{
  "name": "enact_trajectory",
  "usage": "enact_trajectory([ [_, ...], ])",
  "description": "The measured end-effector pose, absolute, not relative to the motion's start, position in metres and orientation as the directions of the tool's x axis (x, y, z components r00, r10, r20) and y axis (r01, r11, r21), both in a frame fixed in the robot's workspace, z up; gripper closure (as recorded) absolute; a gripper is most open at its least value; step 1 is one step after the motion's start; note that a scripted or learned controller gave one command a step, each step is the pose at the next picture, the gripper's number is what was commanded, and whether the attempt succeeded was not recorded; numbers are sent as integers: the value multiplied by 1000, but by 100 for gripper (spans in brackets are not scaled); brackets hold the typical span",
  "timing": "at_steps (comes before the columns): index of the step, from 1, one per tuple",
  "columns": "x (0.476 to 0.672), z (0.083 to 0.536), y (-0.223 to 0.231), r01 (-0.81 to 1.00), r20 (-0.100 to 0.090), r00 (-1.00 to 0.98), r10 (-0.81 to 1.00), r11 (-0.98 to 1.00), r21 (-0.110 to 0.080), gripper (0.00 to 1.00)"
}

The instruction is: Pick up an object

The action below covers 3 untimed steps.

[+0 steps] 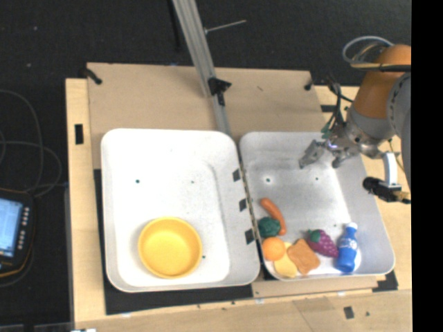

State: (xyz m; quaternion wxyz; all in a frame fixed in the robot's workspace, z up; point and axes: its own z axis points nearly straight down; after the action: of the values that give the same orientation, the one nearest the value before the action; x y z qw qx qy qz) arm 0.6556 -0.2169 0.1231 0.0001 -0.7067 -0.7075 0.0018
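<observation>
Hovering with pincer spread and ungripping over right bin, far from toy carrot and bottle.

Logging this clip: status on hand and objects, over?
Hand open, holding nothing, over right bin far end. Toys clustered at near end: carrot, blue bottle. Path clear.

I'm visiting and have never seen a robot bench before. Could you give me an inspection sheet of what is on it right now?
Surface: tan bench bearing left bin and right bin.
Job's things: carrot, broccoli, orange, bread slice, grapes, blue bottle, clustered at the right bin's near end.
Clutter: yellow bowl in the left bin.
Grippers: tool above the right bin's far end, fingers apart, holding nothing.
Cables: black cable on the floor, left.
Surroundings: metal pole; handheld screen.
</observation>
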Motion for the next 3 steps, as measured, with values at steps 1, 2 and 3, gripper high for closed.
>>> enact_trajectory([
  [1, 655, 100, -218, 1000, -3, -2, 1000, 2, -1, 0],
  [2, 657, 114, -219, 1000, -6, -5, 1000, 5, 4, 100],
  [3, 663, 161, -216, 1000, -2, -3, 1000, 3, 7, 100],
])
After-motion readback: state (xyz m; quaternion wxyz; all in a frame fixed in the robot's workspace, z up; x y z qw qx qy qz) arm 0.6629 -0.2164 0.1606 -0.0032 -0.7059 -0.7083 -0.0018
